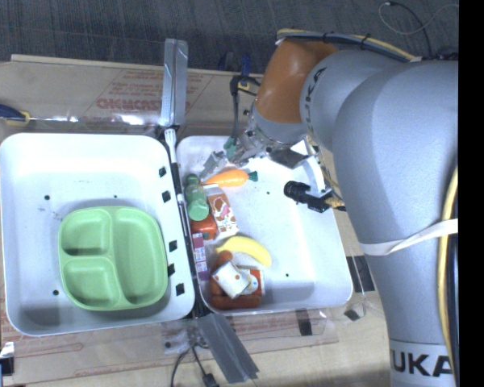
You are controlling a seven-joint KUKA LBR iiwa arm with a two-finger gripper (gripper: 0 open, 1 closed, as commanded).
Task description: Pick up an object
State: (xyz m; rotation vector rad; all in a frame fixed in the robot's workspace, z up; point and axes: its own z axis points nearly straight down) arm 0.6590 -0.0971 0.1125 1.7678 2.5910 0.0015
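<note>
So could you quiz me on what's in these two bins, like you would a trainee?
1. True or false: the green tray lies in the left bin.
2. Which lies nearest the end effector? A) banana B) carrot C) green tray
3. Fill in: the banana lies in the ____ bin.

Key: 1 true; 2 B; 3 right.

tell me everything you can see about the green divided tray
The pale green plastic divided tray lies flat on the floor of the left white bin, toward its near side. It is a rounded rectangle with three compartments, two on its left and one longer one on its right, all bare. It seems clear of the bin's walls.
</note>
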